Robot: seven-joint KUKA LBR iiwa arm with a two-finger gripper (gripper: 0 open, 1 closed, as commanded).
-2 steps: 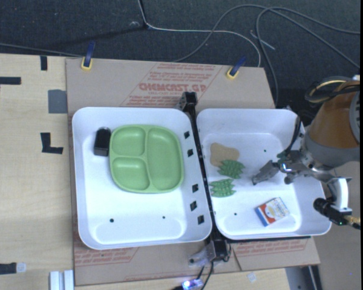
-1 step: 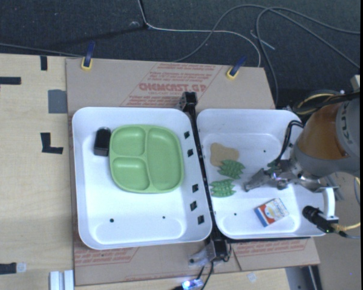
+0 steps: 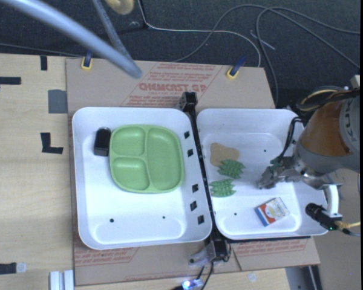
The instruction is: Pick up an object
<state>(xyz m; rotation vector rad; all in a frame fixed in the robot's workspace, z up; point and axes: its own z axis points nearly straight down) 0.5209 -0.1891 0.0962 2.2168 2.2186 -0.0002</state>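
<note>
You're looking down on a light wood bench (image 3: 24, 162) w/ black tape marks (image 3: 5, 86) at left of frame & a grey patch (image 3: 57, 100) nearby. Brown cardboard sheet (image 3: 169, 83) w/ red print lies center — clipped at its top edge by a yellow clamp (image 3: 86, 62) & a yellow-blue one (image 3: 235, 70). Upper frame: dark carpet-like floor (image 3: 302, 47), thin pale cables (image 3: 254, 26) looping across it. Grey blurred pole (image 3: 60, 26) slants through upper left. Light is even, soft.
</note>
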